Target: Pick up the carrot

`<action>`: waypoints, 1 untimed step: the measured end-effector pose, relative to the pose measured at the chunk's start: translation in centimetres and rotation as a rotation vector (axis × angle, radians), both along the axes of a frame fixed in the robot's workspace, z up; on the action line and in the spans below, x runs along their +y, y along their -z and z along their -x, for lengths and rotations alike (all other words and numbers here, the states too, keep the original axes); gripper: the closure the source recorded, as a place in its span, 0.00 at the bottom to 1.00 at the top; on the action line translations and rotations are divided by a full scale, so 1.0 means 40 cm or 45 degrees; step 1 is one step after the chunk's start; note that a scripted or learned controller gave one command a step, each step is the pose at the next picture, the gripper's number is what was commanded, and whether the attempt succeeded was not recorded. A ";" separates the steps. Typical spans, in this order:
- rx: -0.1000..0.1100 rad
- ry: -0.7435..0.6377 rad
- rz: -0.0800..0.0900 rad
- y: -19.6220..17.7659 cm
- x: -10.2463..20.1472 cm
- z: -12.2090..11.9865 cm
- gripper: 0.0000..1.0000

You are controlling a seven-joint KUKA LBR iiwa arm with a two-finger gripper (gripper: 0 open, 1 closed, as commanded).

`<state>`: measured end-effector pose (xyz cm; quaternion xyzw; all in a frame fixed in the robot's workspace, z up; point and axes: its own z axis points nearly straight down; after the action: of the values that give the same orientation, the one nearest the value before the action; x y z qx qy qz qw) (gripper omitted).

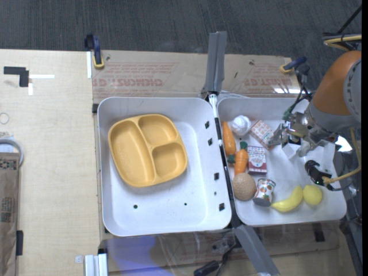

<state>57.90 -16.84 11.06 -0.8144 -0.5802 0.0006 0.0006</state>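
Right bin (330,211): carrot (229,138) well left of fingers (290,135), prob. apart, holding nothing.

Bright even overhead light, soft shadows, slight blur throughout.

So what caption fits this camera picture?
Robot gripper hovers over the right bin, away from the carrot by its left wall.

The left bin (115,211) holds a divided plate (148,149) toward its back left. In the right bin (333,211), two carrots (229,138) (241,160) lie along the left wall, a round fruit (244,186) before them, a can (264,191), banana (288,200) and lemon (312,195) along the front. The end effector (290,135) hangs over that bin's back right.
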 end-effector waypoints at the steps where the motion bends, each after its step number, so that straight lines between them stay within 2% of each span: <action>1: -0.003 0.342 -0.017 0.043 -0.085 0.079 0.00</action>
<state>54.74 -20.24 9.33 -0.8847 -0.4660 -0.0042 0.0054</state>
